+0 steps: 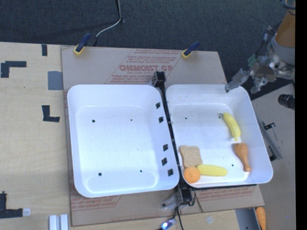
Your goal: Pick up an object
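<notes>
We see two white bins side by side on the desk [29, 143]. The left bin [76, 128] and the right bin [256, 123] meet along a black clipped seam.

In the right bin lie five things. A banana [232, 125] rests near the right wall, pointing toward the far side. Just below it lies a chicken drumstick [242, 155], close to the bin's right edge. In the near corner by the seam sits a slice of bread [190, 155], with an orange [192, 175] touching its near edge and a corn cob [211, 170] just beside the orange.

The gripper [235, 84] hovers over the far right corner of the right bin, holding nothing; its fingers look slightly apart.
</notes>
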### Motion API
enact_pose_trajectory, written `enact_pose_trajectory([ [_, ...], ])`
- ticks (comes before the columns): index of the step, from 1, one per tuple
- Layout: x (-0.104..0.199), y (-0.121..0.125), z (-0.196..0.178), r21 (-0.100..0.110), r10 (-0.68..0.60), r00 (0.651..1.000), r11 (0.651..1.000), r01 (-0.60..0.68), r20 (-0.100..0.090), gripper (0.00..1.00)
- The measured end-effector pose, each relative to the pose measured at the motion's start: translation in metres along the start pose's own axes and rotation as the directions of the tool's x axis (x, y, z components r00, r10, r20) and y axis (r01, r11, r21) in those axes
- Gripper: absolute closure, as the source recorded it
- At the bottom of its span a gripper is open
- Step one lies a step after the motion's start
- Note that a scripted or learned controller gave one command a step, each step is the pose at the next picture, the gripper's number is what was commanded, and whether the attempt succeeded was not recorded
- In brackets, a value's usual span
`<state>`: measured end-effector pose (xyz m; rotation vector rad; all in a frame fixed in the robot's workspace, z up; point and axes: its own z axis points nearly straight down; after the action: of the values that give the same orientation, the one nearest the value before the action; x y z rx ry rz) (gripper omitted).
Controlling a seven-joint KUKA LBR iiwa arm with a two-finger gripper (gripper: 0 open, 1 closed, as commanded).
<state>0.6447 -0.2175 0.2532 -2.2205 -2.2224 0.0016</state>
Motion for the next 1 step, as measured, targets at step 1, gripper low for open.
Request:
enact_pose_trajectory([
  [1, -0.0048, 0.0045, 0.1447, 0.010, -0.001, 1.000, 1.000, 0.001, -0.002, 0.00],
])
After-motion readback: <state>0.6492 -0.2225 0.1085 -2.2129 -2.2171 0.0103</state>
